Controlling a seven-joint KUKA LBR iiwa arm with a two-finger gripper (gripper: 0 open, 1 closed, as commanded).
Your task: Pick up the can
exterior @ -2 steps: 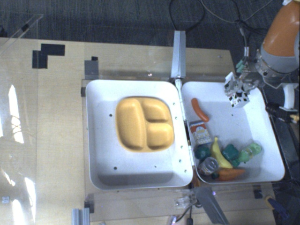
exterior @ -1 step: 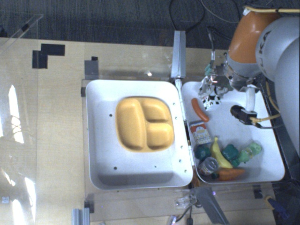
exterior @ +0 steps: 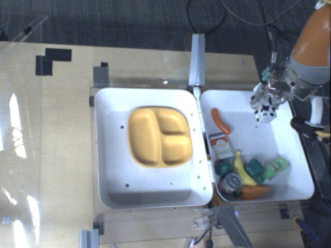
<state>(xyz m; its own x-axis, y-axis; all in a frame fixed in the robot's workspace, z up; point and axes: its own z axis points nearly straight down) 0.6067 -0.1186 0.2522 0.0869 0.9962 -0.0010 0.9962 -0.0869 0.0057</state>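
So I'm at the very start of this one, basically still in the approach stage: my gripper (exterior: 265, 109) hangs over the upper right part of the right bin (exterior: 295, 154), and the can (exterior: 230, 182) is well away from it, down near the bin's lower left corner. The can's lying tipped with its silvery end facing up, jammed in with a bunch of other stuff: a banana (exterior: 242, 169) right beside it, a carrot (exterior: 254, 191) just below, and a teal block (exterior: 254, 168) a bit further right. There's also a sausage (exterior: 220, 121) up top and a small red-and-white packet (exterior: 222, 149) between that and the can. Next move, as I figure it, is to swing across and down toward that corner and come in over the can without clipping the banana or the bin wall, which looks tight. As for my grip, honestly can't tell how it's set from this angle, it's too small and blurry. Nothing visibly in it, and it isn't touching any of the items. The yellow tray (exterior: 159, 136) in the left bin (exterior: 111, 180) isn't part of this.
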